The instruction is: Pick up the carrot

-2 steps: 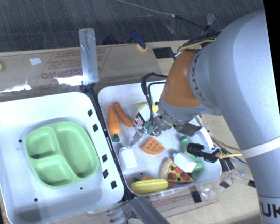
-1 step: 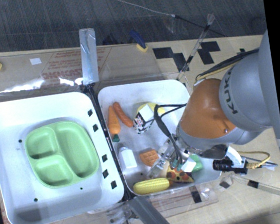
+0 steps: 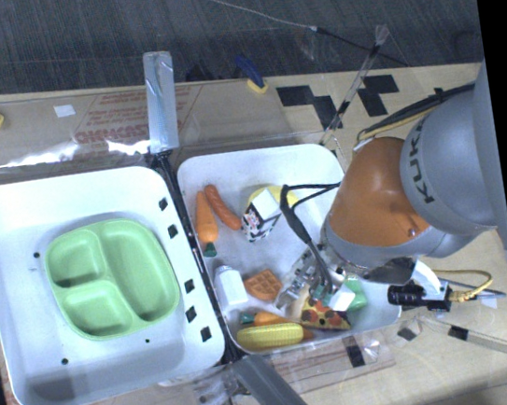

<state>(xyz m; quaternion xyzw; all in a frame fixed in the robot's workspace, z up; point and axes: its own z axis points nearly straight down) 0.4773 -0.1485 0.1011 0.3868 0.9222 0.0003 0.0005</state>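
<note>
The carrot [image 3: 204, 219] is orange with a green stub at its near end. It lies in the right bin [image 3: 257, 163] by the left wall, next to a slimmer orange-red piece [image 3: 224, 208]. My gripper [image 3: 306, 285] hangs low over the clutter in the near part of the same bin, well to the right of the carrot and nearer the front. The grey arm and its orange band [image 3: 376, 202] cover the bin's right side. Nothing of the carrot is in the gripper.
Around the gripper lie a waffle piece [image 3: 263, 285], a white bottle [image 3: 231, 285], a yellow corn cob [image 3: 270, 337], a pizza slice [image 3: 325, 314] and a green item [image 3: 353, 300]. A white-and-yellow toy [image 3: 262, 212] sits mid-bin. The left bin holds a green divided plate [image 3: 111, 275].
</note>
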